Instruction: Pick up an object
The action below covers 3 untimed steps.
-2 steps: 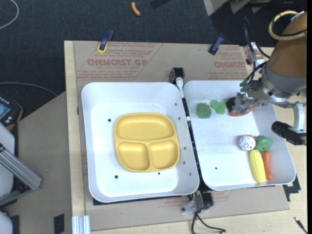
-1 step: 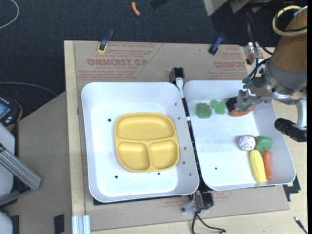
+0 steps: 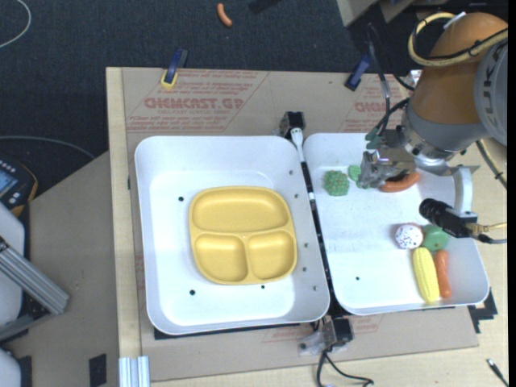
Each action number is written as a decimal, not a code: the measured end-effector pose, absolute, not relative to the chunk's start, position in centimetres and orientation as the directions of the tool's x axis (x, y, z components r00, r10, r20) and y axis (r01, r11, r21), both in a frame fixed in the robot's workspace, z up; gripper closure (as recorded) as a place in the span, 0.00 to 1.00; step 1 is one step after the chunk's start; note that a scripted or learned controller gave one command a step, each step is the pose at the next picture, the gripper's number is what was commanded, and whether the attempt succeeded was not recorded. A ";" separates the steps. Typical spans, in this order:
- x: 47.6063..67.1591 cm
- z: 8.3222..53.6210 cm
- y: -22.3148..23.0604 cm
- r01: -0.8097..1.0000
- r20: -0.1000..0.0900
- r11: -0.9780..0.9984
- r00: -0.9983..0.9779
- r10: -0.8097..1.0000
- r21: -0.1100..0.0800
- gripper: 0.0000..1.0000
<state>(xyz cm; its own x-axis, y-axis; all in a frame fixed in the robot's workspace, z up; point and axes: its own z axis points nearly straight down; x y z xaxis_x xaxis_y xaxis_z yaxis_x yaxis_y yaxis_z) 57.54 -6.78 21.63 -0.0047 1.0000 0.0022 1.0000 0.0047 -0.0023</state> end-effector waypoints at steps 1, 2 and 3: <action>57.8 20.9 -1.6 1.000 0.003 0.006 -0.006 1.000 -0.003 1.00; 58.6 21.1 2.8 1.000 0.001 0.005 -0.005 1.000 0.002 1.00; 60.2 23.1 8.1 1.000 0.001 0.005 -0.005 1.000 0.005 1.00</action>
